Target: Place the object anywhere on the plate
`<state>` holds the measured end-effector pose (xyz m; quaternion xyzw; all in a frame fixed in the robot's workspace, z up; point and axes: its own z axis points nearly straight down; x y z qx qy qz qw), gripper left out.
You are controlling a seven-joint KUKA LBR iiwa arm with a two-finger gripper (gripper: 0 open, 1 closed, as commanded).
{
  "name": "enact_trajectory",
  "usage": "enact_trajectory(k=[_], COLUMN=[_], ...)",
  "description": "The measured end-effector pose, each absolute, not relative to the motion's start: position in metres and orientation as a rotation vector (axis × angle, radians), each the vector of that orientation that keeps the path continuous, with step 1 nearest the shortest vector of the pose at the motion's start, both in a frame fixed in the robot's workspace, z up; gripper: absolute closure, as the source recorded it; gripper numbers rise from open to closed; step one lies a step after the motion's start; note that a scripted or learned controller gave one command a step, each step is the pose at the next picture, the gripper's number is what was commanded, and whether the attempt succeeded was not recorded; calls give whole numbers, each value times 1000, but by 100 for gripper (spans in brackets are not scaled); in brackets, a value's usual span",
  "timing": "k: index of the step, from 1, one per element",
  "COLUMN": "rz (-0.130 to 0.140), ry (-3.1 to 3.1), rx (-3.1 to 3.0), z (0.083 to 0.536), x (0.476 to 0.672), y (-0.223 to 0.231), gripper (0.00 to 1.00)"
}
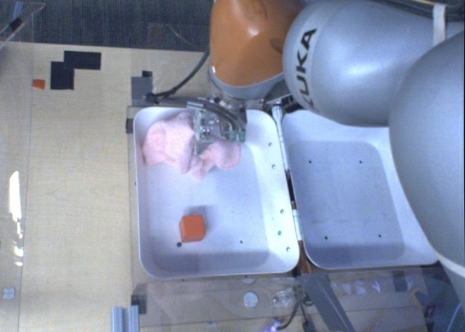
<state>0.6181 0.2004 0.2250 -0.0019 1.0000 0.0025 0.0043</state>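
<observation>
Soft, even light; slight overall blur

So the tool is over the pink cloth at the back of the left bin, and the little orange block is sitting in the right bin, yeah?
Not quite. The camera view shows the orange block in the left bin, near its front, not the right bin. The rest holds: the tool is over the pink cloth at that bin's back.

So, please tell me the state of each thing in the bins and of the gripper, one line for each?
pink cloth: crumpled, lying at the far end of the left bin, under the gripper.
orange block: resting flat on the left bin's floor, apart from the cloth, untouched.
gripper: down over the cloth; open or shut cannot be told.
right bin: nothing seen inside.
</observation>
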Motion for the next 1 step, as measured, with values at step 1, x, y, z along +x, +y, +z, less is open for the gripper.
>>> enact_trajectory(k=[1], rz=[8], ry=[3133], rx=[-6], z=[225], x=[618], y=[200], gripper=[0])
